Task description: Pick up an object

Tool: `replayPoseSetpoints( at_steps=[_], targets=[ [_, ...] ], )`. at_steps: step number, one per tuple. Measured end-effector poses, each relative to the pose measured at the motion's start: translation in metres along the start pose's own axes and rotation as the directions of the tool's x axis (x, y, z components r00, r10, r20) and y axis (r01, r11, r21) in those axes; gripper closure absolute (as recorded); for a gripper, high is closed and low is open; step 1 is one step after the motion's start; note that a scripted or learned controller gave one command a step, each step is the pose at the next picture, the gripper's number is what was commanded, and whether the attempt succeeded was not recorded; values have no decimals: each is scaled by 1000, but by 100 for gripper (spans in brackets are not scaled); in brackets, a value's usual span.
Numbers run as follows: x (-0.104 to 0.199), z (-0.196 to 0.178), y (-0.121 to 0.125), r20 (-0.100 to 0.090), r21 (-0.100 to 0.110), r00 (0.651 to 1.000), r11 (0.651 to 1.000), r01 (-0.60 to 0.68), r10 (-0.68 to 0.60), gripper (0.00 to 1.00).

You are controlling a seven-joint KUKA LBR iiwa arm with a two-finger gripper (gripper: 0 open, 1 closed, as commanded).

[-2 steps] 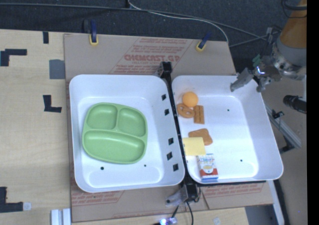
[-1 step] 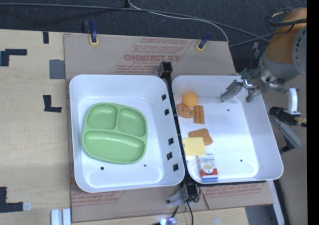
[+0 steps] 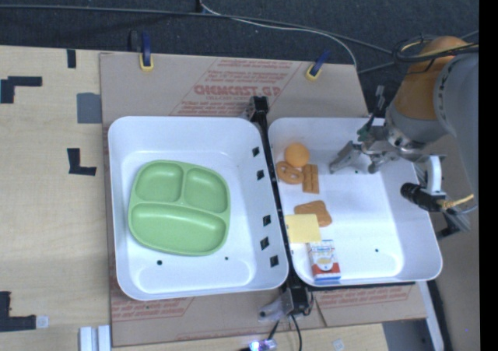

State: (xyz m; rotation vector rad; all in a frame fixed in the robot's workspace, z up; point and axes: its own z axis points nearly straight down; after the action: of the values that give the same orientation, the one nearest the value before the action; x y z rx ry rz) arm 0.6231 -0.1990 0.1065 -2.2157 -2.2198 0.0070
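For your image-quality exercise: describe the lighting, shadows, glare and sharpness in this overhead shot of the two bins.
Camera view: even, soft light; the white bins look bright but not blown out; faint shadows lie beside the green tray and under the gripper; the whole frame is slightly soft, so print on the small carton is unreadable.

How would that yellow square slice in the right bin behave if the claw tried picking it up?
The yellow slice looks thin and flat, so it is probably light and may flop. Lying flush on the bin floor, it likely gives little edge to grip.
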Motion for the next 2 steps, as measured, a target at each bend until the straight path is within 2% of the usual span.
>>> replayPoseSetpoints(
  at_steps=[1,2],
  targets=[
    [0,22,1,3,-7,1000,1000,1,-1,0],
    [0,9,2,7,-12,1000,1000,3,-3,100]
  ],
)
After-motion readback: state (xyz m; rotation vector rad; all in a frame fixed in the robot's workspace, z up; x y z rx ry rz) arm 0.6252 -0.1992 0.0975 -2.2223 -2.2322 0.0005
